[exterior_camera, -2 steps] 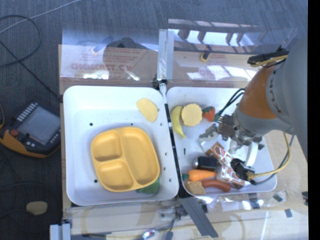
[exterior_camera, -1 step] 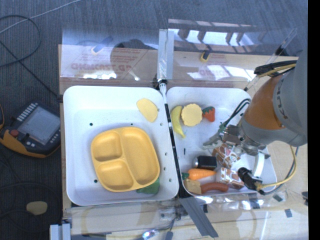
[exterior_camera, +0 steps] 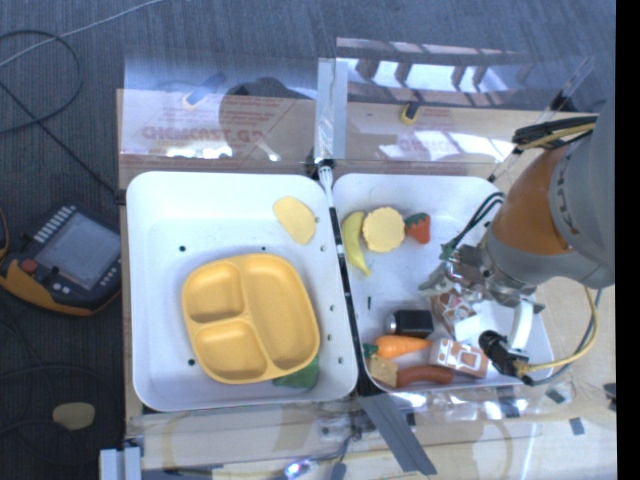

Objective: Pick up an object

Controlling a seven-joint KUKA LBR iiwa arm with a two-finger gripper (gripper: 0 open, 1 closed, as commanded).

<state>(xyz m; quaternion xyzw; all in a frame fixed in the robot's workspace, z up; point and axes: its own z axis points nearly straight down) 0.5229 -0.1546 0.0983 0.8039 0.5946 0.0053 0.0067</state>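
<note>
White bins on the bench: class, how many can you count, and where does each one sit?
2. The left shallow white bin holds a yellow divided plastic plate; the right shallow white bin sits beside it, under the arm's two-finger gripper.

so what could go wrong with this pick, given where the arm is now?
1. The gripper sits low over a tight cluster: black rectangular block, orange toy carrot, red-and-white printed carton. It may nudge or catch a neighbour rather than one clean object.
2. These items crowd the right white bin's front wall, leaving little room beside them.
3. The wrist's loose yellow cable hangs near the carton and could snag.
</note>
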